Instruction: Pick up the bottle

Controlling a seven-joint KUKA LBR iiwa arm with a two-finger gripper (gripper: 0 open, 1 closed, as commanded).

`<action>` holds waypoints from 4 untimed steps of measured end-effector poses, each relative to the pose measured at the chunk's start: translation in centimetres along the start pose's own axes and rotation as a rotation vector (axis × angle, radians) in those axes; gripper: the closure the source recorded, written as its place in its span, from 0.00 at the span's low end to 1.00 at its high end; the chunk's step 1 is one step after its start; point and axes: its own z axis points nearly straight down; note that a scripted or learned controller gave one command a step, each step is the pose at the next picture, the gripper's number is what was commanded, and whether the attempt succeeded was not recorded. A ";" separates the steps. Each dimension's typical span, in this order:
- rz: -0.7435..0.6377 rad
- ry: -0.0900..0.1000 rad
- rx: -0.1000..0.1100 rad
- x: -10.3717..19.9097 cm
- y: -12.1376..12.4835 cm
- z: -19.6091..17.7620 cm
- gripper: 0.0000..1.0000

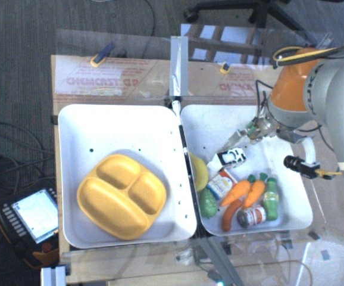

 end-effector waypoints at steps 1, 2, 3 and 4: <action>0.217 0.000 -0.003 1.9 -7.2 -0.2 0.00; 0.216 0.001 -0.005 2.0 -7.1 -1.2 1.00; 0.126 -0.005 -0.009 2.7 -13.3 -0.5 1.00; 0.153 0.005 0.014 4.8 -10.3 -9.6 1.00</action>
